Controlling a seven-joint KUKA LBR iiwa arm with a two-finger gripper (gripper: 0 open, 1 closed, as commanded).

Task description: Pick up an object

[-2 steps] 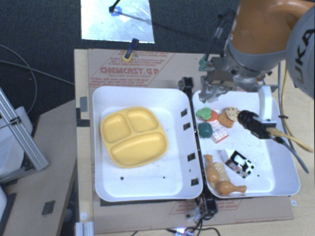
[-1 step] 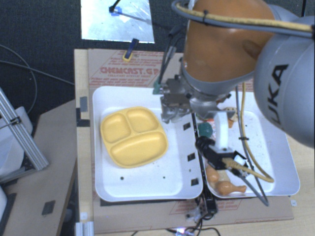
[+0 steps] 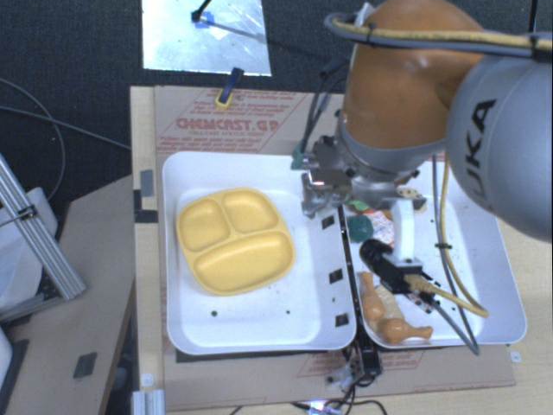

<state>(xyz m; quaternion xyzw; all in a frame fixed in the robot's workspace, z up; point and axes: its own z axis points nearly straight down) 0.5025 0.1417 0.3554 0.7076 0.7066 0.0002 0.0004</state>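
My gripper (image 3: 321, 195): hangs just right of the yellow plate's upper right corner, above the seam where the two bins meet. I cannot tell whether it is open or closed, and nothing shows in its grasp.
My arm (image 3: 415, 76): grey with an orange band, rising up and to the right of the yellow plate and covering the far part of the right bin.
Yellow plate (image 3: 235, 240): the landmark. It has three compartments, lies flat and slightly turned in the left bin, and is apart from my gripper.
Left bin (image 3: 259, 322): white and shallow, it holds the yellow plate. Bare floor shows below the plate and to its right.
Green piece (image 3: 359, 228): small, right of the yellow plate, just across the seam in the right bin.
Red-and-white piece (image 3: 381, 220): right of the yellow plate, touching the green piece on its far side. Its shape is unclear.
Tan toy (image 3: 386, 311): drumstick-like, to the lower right of the yellow plate, near the front edge of the right bin.
Right bin (image 3: 499, 275): white, adjoining the left bin, on the side away from the yellow plate.
Cardboard sheet (image 3: 225, 124): printed in red, above the yellow plate, beyond the left bin.
Tabletop (image 3: 95, 258): pale, left of the yellow plate, outside the bins.
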